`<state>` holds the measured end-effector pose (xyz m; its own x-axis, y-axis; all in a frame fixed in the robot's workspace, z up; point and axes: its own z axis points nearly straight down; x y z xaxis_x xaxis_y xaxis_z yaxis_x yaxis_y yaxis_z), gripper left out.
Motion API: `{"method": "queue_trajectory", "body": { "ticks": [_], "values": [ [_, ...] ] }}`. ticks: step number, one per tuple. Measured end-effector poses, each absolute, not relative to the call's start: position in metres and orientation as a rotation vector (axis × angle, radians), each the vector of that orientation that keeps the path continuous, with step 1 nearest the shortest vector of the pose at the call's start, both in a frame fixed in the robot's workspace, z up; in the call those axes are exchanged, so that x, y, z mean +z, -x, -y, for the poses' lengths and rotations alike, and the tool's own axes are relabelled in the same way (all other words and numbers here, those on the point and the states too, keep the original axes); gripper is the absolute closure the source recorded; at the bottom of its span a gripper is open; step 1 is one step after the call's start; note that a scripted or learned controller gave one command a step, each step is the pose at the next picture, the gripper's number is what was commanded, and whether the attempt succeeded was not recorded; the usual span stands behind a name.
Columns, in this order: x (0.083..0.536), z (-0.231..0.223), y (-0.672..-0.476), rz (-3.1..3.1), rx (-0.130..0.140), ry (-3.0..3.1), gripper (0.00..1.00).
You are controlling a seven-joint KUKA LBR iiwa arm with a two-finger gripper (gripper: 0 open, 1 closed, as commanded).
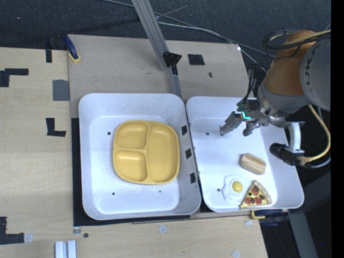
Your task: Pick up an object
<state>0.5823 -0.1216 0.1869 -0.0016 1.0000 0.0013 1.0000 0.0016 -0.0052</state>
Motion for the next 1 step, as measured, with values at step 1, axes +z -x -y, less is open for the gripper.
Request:
{"method": "queue_trajectory", "body": {
  "ticks": [1],
  "values": [
    [0.1881, 0.1217, -0.5831, 2.222, 0.001, 2.218, 0.0]
  ]
}}
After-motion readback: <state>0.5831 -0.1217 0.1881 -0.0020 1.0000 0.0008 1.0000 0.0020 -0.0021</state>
